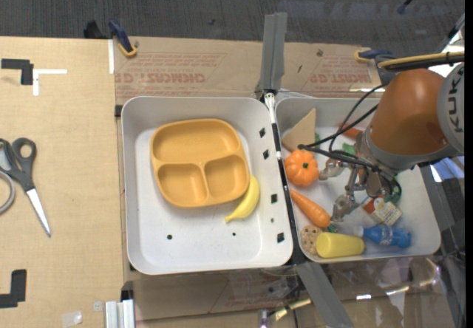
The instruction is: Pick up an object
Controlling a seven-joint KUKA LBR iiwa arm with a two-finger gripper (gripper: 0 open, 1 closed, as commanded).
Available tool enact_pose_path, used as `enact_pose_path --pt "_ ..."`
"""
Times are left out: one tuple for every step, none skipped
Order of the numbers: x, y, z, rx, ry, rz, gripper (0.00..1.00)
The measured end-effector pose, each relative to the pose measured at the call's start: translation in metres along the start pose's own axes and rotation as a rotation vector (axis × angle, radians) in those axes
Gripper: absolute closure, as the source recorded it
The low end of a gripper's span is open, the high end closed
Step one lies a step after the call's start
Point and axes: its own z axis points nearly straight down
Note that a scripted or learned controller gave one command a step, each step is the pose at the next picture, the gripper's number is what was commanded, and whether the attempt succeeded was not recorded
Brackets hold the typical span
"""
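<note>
Gripper [353, 197] hangs low inside the right bin [425, 193], fingers pointing down into the clutter; they stand slightly apart with nothing visibly between them, though wires and shadow make the exact opening hard to read. Candidate objects all lie close around it: a carrot [310, 207] just to its left, a yellow block [339, 245] below-left, a blue toy [387, 236] just below-right, and a small white-and-red item [384, 210] immediately right, possibly touching a fingertip (cannot tell). A small orange pumpkin [301, 168] sits up-left of the gripper, with a tan wedge [302, 129] beyond it at the bin's far corner. Well to the left, the other bin [140, 193] carries a yellow divided plate [199, 162] with a banana [246, 202] touching its lower right edge. Scissors [26, 179] lie far left on the bench [59, 245].
</note>
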Motion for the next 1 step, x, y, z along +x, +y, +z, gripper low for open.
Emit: enact_pose_path --pt "-0.0809 0.0208 -0.0008 0.000 0.000 0.034 0.00"
